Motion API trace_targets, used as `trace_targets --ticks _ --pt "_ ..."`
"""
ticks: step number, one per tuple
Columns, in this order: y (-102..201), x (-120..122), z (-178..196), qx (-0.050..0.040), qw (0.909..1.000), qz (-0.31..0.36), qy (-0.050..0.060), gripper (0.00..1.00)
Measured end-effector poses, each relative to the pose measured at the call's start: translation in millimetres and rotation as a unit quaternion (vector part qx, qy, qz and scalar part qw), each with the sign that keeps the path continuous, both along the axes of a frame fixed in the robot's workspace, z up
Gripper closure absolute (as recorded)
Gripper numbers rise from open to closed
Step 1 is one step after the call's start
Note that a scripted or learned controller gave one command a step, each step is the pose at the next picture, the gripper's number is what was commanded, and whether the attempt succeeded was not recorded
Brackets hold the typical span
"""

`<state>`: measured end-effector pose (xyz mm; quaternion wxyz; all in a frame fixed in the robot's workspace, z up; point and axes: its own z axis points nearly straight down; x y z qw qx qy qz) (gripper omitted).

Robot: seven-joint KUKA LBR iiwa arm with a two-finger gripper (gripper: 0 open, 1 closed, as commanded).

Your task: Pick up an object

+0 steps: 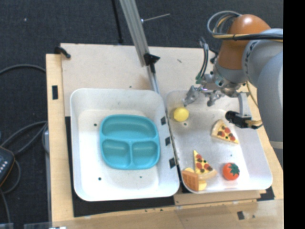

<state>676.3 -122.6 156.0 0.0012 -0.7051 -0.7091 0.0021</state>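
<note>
Camera view, progress: nothing is being carried; the pick is not yet made, and the descent, the closing and the lift are all waiting.
Camera view, claw: the claw (202, 95) is hanging spread over the far end of the right bin (265, 171), pinching nothing.
Camera view, nearest candidate: the yellow ball (180, 114) is lying in that bin, just beside the claw on its near left, apart from the fingers.
Camera view, other pieces: the pizza slice (225, 132) is sitting near; the tomato (231, 171) is lying well apart.
</note>
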Motion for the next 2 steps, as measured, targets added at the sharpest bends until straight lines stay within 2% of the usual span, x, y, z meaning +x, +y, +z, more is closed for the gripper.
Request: trace_targets --ticks 1,2 --pt "0 -1 -53 -0.0001 1.0000 -0.001 0.000 0.00" --pt "-2 1 -37 -0.0010 1.0000 0.000 -0.004 1.00"
